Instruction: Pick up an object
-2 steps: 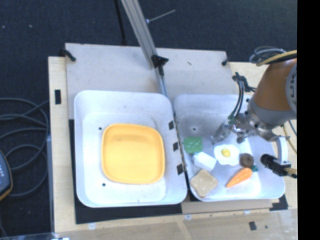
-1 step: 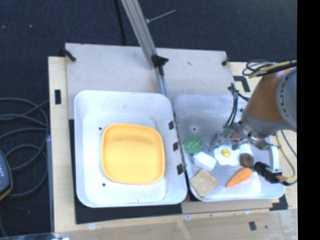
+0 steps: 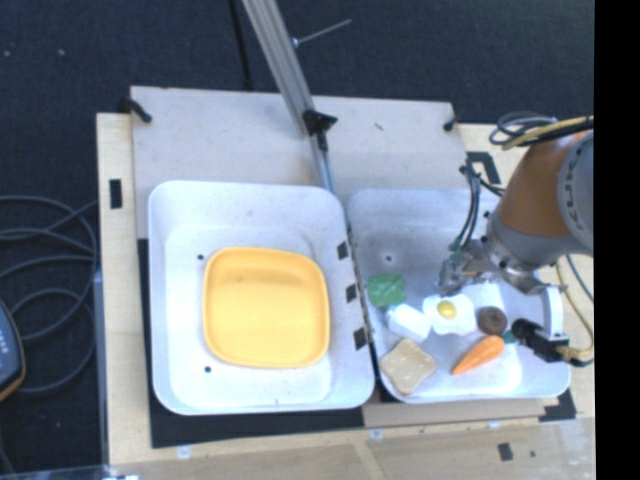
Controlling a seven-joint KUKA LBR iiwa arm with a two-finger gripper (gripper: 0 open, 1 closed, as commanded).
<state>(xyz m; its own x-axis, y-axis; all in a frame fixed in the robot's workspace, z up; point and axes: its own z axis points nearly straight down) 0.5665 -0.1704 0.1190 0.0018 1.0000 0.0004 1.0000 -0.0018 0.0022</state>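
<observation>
The right bin holds several small things near its front: a green piece, a white piece, a fried-egg toy, a brown round piece, an orange carrot and a tan bread slice. My gripper hangs over the bin's right half, just above and behind the fried-egg toy. The wrist body hides its tips.
The left bin carries a yellow square plate. A slanted metal pole runs down to the divide between the bins. Cables lie on the dark floor at left. The arm's orange band fills the right bin's far right.
</observation>
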